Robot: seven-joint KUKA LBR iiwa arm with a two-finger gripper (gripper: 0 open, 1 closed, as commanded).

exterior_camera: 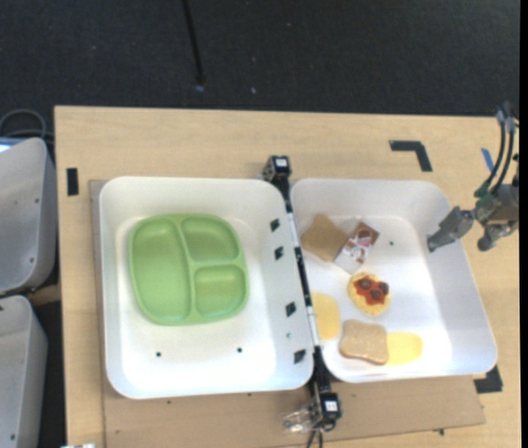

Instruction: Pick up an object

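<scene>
**Gripper waits at the right rim, food untouched**

In the left bin (pixel 115 362) I see a green tray (pixel 189 268) lying flat, out of play. The right bin (pixel 460 334) holds my candidates, clustered toward its left half: a brown slice (pixel 321 238), a small packet (pixel 358 244), a mini pizza (pixel 369 291), yellow pieces and toast (pixel 364 343). The gripper (pixel 458 229) hovers over the bin's right rim, well apart from all of it. I cannot tell its state; nothing shows in it. I judge the approach hasn't begun.

A green divided plate (pixel 189 269) lies in the left bin (pixel 115 362); toy foods scatter the right bin (pixel 460 334).
</scene>
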